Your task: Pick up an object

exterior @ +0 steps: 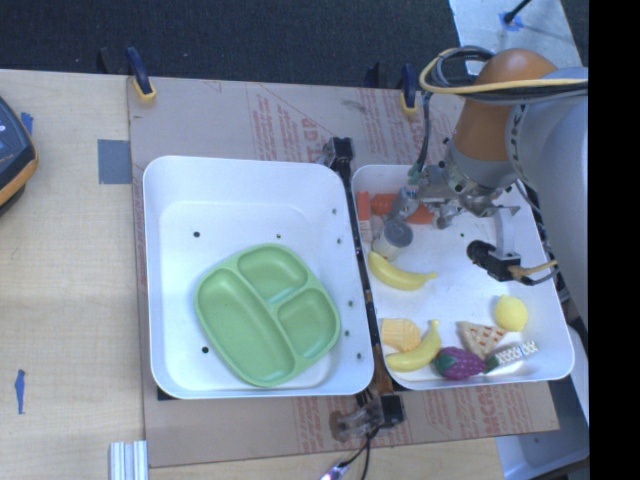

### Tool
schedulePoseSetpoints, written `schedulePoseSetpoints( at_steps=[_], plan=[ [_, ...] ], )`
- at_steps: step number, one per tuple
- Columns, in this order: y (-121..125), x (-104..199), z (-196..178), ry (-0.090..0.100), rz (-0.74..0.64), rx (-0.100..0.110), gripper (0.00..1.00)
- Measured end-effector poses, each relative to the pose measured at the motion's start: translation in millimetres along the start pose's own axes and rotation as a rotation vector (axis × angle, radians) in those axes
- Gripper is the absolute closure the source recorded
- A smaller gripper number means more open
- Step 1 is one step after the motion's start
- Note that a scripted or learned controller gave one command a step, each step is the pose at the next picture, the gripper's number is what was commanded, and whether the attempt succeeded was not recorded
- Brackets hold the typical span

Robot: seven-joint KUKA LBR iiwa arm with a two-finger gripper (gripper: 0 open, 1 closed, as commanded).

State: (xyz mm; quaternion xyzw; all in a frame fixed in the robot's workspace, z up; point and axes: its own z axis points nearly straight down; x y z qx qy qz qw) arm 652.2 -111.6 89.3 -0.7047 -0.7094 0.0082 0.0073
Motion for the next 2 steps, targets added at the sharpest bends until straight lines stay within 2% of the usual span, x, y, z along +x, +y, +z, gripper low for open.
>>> schedulePoseSetpoints(
  at_steps=[2],
  plan=[
    [0.6, 11.6, -0.7, -0.001, 0.000, -0.002, 0.00]
  ],
)
